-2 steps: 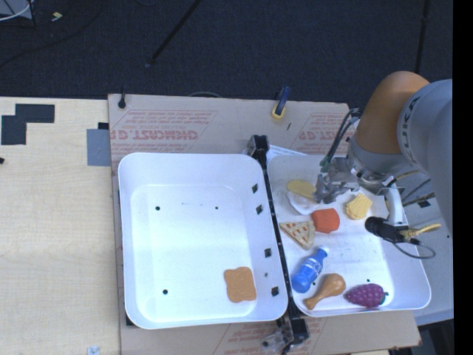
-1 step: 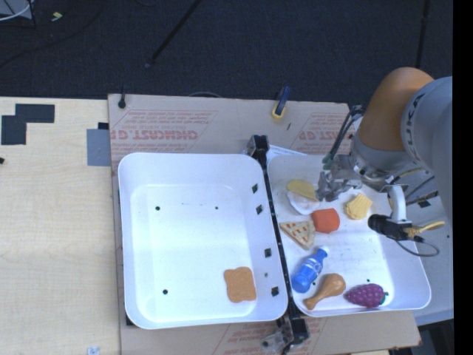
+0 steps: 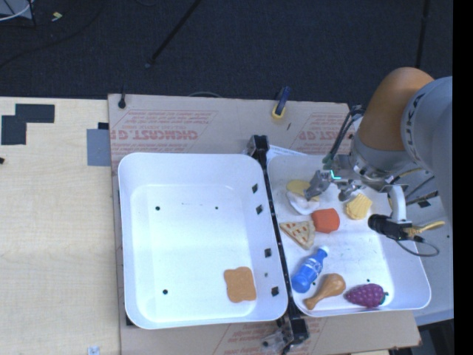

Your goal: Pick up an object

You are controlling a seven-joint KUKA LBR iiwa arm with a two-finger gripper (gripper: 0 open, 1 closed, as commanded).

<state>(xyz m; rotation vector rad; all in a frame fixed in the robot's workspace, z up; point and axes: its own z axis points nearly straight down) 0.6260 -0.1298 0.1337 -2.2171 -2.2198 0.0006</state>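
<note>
Tool: the tool (image 3: 330, 186) hangs over the upper part of the right bin (image 3: 414, 272), its two fingers spread apart – nothing sits between them.
Nearest things: a pale yellow piece (image 3: 298, 188) lies just left of the left finger, on a white scrap; a yellow corn-like piece (image 3: 359, 206) lies just right of the right finger.
Below the tool: a red-orange block (image 3: 326, 220) lies close beneath the gap of the fingers, apart from them.
Further down: a triangular pizza slice (image 3: 298, 234) lies beside the block, then a blue bottle (image 3: 309, 270), tilted, a tan drumstick (image 3: 326, 291) and a purple grape bunch (image 3: 365, 295) near the lower rim.
Count, right bin: seven toy things, one of each.
Count, left bin: one thing – a tan toast slice (image 3: 240, 284) near the lower right corner of the left bin (image 3: 148, 198), well apart from the tool.
Bins: two, side by side on the tabletop (image 3: 52, 220).
</note>
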